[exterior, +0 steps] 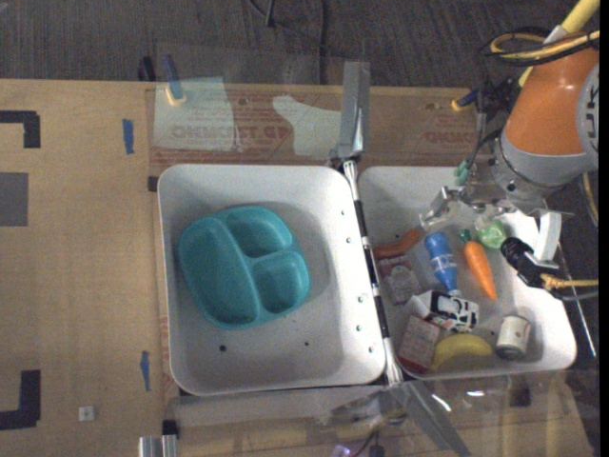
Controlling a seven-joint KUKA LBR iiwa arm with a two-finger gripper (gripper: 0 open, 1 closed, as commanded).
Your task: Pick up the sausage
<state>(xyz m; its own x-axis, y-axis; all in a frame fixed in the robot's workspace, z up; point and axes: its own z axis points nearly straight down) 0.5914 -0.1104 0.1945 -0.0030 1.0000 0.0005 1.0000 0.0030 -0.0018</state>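
The sausage (397, 246) is a short reddish-brown piece lying near the left wall of the right bin (381, 188), in its back half. My gripper (461, 206) hangs over the back of that bin, to the right of the sausage and a little behind it. It is apart from the sausage, and nothing shows in its grasp. A blue bottle (440, 260) lies between the sausage and an orange carrot (481, 269).
The right bin also holds a green item (491, 232), a small packet (399, 280), a black-and-white object (455, 307), a reddish box (418, 342), a yellow banana (463, 350) and a white can (514, 335). A teal divided plate (243, 265) sits in the left bin (190, 350).
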